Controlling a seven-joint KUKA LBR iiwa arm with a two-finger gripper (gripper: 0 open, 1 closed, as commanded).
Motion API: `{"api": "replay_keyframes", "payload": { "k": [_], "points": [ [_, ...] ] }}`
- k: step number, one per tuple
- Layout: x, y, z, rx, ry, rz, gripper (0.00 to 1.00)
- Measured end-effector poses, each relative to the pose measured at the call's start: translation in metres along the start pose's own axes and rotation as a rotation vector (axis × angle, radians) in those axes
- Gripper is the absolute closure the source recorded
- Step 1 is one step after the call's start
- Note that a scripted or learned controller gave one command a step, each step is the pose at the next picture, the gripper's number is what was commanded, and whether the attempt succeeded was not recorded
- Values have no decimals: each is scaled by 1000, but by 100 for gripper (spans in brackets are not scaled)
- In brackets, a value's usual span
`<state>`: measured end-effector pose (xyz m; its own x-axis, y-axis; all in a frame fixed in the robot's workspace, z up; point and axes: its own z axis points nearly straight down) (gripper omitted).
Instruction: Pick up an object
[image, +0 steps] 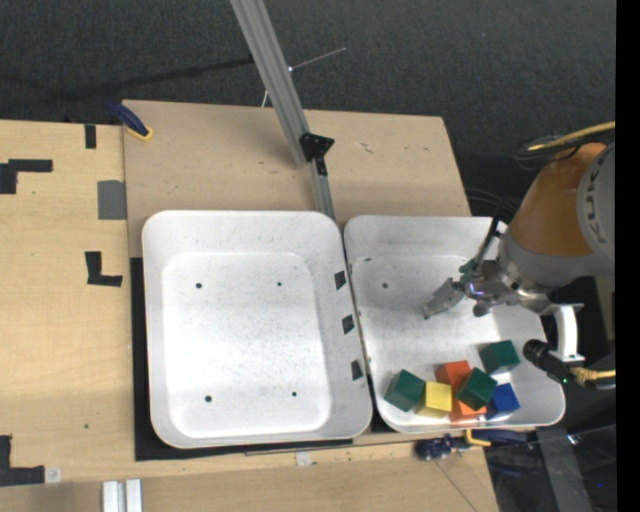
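I am looking at a cluster of small blocks sitting in the lower right of the frame, gathered along the near edge of the right bin (400, 240). Going from left to right, a dark green block (405, 389) is lying at the left end, a yellow block (437, 398) is touching it, and an orange block (453, 374) is sitting just behind the yellow one. Another green block (478, 386) is resting among them, a blue block (503, 399) is peeking out at the right end, and a third green block (498, 354) is sitting a little apart, up and to the right of the rest.

The gripper (452, 298) is hovering over the bare middle of the right bin, above the cluster and well clear of it. Its two fingers are standing apart, one reaching down-left and the other shorter beside it, and nothing is lying between them. The arm (560, 215) is coming in from the right edge of the frame, its orange band showing above the grey wrist.

The left bin (160, 240) is filling the middle of the frame, touching the right bin along their shared edge. Both are resting on the wooden bench (200, 150), and a grey metal bar (280, 75) is slanting down from the top centre toward the seam between the bins.
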<state>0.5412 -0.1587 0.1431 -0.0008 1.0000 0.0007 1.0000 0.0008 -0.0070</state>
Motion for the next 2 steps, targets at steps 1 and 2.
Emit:
{"api": "replay_keyframes", "payload": {
  "k": [1, 2],
  "points": [
    [1, -1, 54, -2, -1, -1, 0],
    [2, 0, 41, -4, 1, -2, 100]
  ]
}}
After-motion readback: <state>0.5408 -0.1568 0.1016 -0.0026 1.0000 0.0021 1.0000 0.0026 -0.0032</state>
